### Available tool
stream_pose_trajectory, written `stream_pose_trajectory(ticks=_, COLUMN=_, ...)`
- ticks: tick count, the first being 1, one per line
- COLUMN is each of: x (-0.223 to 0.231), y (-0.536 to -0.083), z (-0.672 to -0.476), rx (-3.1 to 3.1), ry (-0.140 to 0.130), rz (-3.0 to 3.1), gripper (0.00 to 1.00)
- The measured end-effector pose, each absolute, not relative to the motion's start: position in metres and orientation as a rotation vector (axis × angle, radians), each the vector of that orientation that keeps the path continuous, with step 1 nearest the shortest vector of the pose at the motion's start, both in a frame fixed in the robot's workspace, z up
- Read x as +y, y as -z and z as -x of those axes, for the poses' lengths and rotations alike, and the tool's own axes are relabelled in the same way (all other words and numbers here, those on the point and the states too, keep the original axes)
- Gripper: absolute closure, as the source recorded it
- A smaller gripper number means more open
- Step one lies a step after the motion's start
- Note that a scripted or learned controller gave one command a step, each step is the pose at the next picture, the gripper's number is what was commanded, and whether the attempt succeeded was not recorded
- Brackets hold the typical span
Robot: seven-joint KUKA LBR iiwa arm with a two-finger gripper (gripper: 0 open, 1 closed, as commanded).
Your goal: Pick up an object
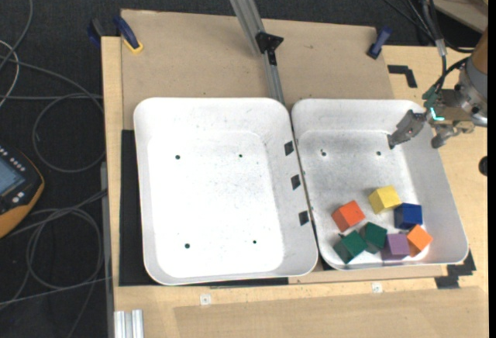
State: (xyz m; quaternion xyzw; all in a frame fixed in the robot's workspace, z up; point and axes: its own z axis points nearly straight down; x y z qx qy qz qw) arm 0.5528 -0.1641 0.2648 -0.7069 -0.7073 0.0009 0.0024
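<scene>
Nothing is picked up yet: the tool point(422, 129) hangs spread wide and unladen above the right bin point(457, 208), apart from the blocks point(380, 228) at its near end.

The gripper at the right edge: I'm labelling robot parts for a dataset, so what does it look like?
The gripper has two dark grey fingers splayed from a metallic silver-grey body. A small teal-green light glows on that body, and thin dark cables run up behind it.

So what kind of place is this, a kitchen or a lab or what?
Most likely a robotics lab: a gripper above two white bins, coloured blocks as test objects, loose cables on the floor.
</scene>
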Motion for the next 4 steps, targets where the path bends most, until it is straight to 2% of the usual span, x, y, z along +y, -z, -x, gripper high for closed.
stream_pose_trajectory(ticks=1, x=-0.164, y=-0.267, z=-0.554, rx=-2.222, ry=0.001, rz=2.22, gripper=0.0)
stream_pose_trajectory(ticks=3, x=-0.169, y=-0.143, z=-0.558, rx=-2.216, ry=-0.005, rz=2.218, gripper=0.0)
stream_pose_trajectory(ticks=4, x=-0.169, y=-0.097, z=-0.556, rx=-2.217, ry=-0.004, rz=2.217, gripper=0.0)
